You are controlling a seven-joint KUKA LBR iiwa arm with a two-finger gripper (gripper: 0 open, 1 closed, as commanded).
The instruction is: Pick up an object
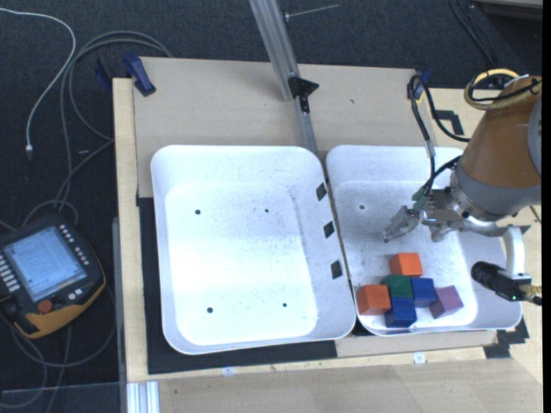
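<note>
Several small blocks lie clustered at the front of the right bin (pixel 362 175): an orange block (pixel 406 264), a second orange block (pixel 374 298), a green block (pixel 399 286), a blue block (pixel 423 290), another blue block (pixel 400 311) and a purple block (pixel 447 299). My gripper (pixel 417 226) hangs over the middle of the right bin, just behind the nearest orange block. Its fingers stand open, spread left and right, with nothing between them.
The left bin (pixel 172 175) sits beside the right one, sharing a wall with black clips (pixel 328 228). A metal pole (pixel 274 33) rises from the bench's back. A black cable (pixel 424 123) runs down to the wrist. A teach pendant (pixel 43 274) lies on the floor at left.
</note>
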